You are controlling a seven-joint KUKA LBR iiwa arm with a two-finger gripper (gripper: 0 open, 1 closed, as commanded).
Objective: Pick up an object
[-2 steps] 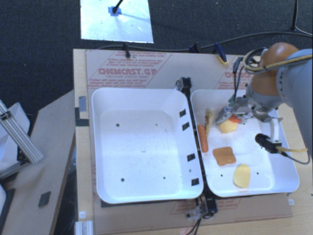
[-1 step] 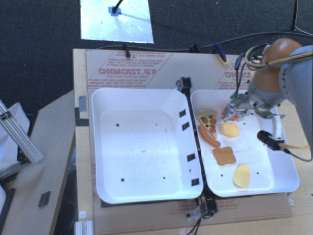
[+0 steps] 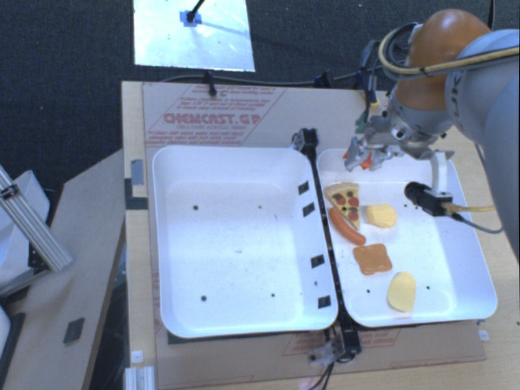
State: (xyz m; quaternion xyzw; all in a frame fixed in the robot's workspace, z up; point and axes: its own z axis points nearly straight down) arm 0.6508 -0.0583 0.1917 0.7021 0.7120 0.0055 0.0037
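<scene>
Near edge: table (image 3: pixel 138 242) carrying two shallow white bins side by side.
Left bin (image 3: pixel 236 234): no objects noted inside.
Right bin (image 3: pixel 455 275): holding all five candidate items.
Nearest item: pale yellow piece (image 3: pixel 401 292), lying flat toward the near right corner.
Next item: brown toast slice (image 3: pixel 372 258), just beyond the yellow piece, apart from it.
Middle items: red sausage (image 3: pixel 347 225) along the divider side; yellow cheese block (image 3: pixel 381 215) just right of it.
Farther item: pizza slice (image 3: pixel 344 197), touching or overlapping the sausage's far end.
Far end: end effector (image 3: pixel 363 158) positioned low over the far left corner of the right bin, just beyond the pizza slice.
End effector state: cannot tell whether released or clenched; a small red-orange patch at the tip, unclear whether part of the tool or an object.
Task progress: judged not done; every visible item resting on the bin floor, none lifted.
Remaining: descent onto an item, closing, lift; pizza slice judged the closest candidate.
</scene>
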